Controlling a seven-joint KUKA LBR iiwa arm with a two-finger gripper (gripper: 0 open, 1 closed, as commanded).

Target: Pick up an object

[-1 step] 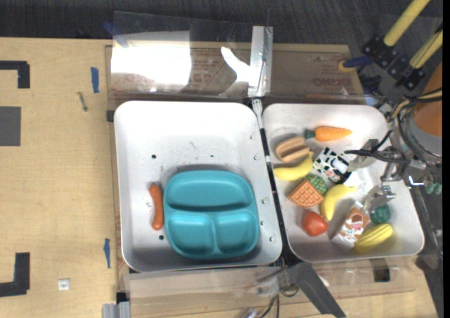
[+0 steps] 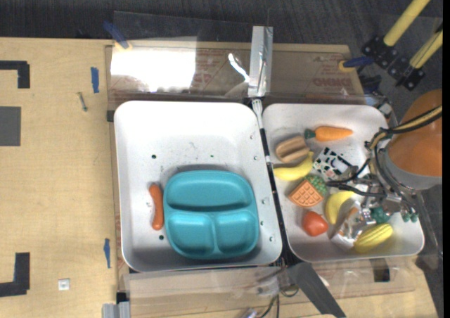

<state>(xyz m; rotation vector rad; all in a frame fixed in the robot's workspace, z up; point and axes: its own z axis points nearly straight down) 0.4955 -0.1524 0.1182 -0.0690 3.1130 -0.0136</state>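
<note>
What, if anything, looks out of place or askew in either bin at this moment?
Little stands out. The blue divided tray sits slightly askew in the left bin, with an orange sausage-shaped toy loose beside it. The right bin holds a crowded jumble of toy food, where the gripper is low among the pieces.

— What do we count?
— Two white bins, one teal tray, one sausage.
— And among the toys?
— We see one carrot, one hot dog, one tomato.
</note>
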